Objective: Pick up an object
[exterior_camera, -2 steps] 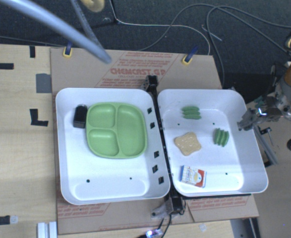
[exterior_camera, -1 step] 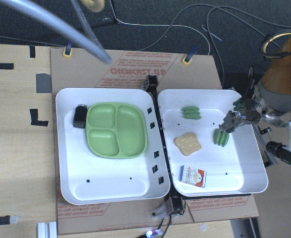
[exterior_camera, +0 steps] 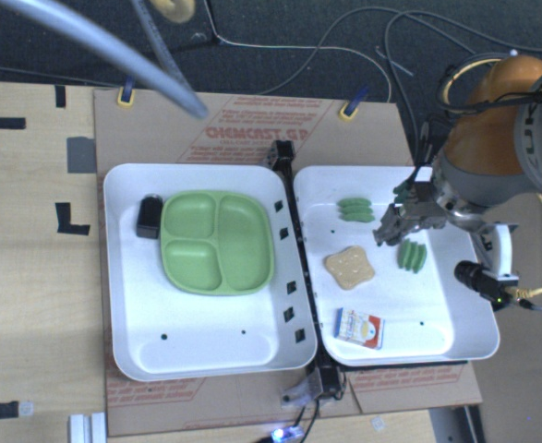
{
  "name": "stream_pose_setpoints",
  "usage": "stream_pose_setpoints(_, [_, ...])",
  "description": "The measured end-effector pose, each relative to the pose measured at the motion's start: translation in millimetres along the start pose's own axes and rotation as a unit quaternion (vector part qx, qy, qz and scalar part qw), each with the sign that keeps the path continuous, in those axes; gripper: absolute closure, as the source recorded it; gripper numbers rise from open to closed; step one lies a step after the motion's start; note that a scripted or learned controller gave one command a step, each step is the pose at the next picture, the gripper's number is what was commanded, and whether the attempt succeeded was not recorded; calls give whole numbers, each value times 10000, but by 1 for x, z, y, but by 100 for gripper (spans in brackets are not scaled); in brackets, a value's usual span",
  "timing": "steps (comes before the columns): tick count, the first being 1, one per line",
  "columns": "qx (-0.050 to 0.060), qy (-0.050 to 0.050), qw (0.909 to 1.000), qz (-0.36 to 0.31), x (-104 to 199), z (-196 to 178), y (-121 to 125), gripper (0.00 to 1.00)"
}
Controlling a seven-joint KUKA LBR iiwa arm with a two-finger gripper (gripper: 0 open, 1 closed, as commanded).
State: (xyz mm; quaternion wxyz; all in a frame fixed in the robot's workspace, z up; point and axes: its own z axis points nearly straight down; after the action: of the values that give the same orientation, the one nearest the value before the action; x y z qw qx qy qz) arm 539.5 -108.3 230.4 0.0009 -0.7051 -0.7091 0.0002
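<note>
Objects are lying in the right bin: a green pea pod near its far side, a second green pod, a tan cracker mid-bin and a small printed box toward the near rim. The gripper is hovering between the two pods; whether it is open or closed cannot be told. The left bin is holding a green divided plate and a black block.

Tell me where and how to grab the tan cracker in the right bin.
Grip the tan cracker across its two opposite flat edges, coming straight down from above. It lies flat on the right bin floor, apart from the other things, so a top-down pinch across its width looks likeliest to hold.
</note>
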Motion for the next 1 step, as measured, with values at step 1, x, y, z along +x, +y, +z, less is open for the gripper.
stream_pose_setpoints(1, [2,2,10000,-5,58,-5,-8,100])
